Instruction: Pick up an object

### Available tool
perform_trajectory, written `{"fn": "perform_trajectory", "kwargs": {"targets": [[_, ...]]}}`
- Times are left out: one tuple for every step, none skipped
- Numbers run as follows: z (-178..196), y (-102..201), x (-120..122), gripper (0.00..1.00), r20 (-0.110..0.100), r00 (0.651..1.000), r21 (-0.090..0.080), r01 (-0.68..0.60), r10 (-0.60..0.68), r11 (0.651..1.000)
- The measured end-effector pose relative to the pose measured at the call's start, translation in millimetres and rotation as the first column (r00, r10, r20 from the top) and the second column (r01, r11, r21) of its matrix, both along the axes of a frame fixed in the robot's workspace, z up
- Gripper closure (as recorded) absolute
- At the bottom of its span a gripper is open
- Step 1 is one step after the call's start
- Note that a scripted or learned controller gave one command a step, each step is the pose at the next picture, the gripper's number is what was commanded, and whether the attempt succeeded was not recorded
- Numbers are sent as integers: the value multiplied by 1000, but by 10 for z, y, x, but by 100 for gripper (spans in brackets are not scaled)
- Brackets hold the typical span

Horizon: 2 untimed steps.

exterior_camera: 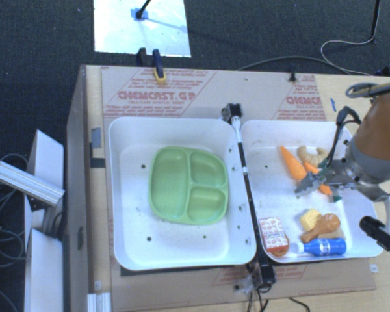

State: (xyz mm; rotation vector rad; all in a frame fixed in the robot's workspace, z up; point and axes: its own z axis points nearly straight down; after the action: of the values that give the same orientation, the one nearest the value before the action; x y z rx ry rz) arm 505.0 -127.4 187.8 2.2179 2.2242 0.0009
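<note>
Carrot (291, 162) lies in right bin (266, 135), long axis slanting up-left to down-right; gripper (310, 186) sits at its lower end, just right. Finger state: cannot tell.

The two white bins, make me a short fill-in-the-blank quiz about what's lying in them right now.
1. The green divided tray lies in the ____ bin of the camera view.
2. The carrot is coloured ____.
3. The blue bottle lies near the right bin's ____ edge.
4. The pincer hovers over the ____ bin, beside the carrot.

Missing words: left; orange; front; right
</note>
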Motion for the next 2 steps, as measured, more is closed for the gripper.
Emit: {"fn": "perform_trajectory", "kwargs": {"targets": [[430,122,636,0,3,1000,-1,-1,1,1000],[-722,-94,817,0,-3,1000,0,2,-2,1000]]}}
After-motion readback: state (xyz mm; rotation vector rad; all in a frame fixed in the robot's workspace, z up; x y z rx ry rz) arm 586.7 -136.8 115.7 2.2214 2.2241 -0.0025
